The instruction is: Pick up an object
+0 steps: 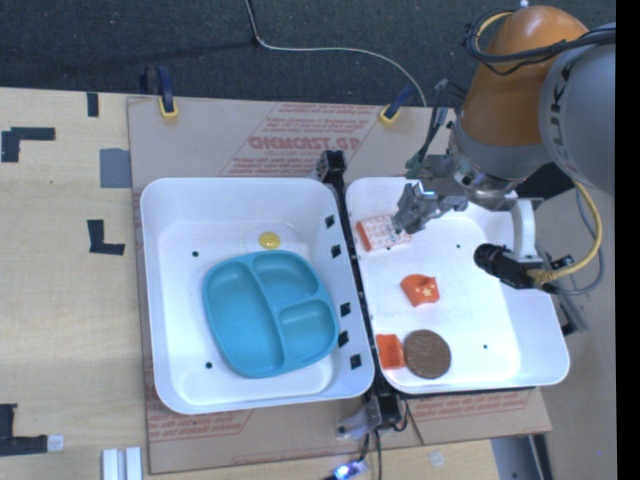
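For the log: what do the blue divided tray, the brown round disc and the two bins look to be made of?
Blue divided tray: likely moulded plastic, smooth, with a soft sheen and rounded compartments. Brown round disc: matte, speckled, perhaps cork or a toy cookie; unclear. Left white bin and right white bin: apparently glossy thin plastic with rounded rims.

Two bins sat side by side on the counter (60,268). In the left bin (165,218) a divided tray (270,313) lay near the middle, with a small round piece (268,239) just behind it. In the right bin (520,338), a flat packet (377,233) lay at the back left, the hand (412,213) above its right edge. A small block (420,289) lay mid-bin; a disc (427,353) sat at the front, a small square piece (388,350) touching its left.
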Controlling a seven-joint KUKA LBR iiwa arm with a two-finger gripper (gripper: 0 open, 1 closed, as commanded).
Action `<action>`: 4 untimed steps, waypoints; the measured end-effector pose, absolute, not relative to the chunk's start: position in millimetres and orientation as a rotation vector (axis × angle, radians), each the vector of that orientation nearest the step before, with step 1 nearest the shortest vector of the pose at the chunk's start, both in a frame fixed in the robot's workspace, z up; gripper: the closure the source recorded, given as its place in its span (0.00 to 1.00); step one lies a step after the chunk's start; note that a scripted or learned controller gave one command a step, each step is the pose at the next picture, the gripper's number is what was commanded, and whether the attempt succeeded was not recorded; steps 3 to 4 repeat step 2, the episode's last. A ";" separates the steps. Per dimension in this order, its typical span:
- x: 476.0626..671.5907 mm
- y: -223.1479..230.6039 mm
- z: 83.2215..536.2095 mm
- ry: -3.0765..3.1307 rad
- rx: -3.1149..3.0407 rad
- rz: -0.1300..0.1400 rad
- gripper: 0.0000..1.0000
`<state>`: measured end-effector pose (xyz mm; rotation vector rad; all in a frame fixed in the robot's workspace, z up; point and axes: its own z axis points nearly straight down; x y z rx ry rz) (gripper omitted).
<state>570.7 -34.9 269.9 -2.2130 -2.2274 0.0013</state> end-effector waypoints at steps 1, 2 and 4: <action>585.0 10.9 246.3 -2.225 -2.213 0.004 1.00; 603.5 61.6 226.6 -2.227 -2.213 0.003 1.00; 603.5 61.6 226.6 -2.227 -2.213 0.003 1.00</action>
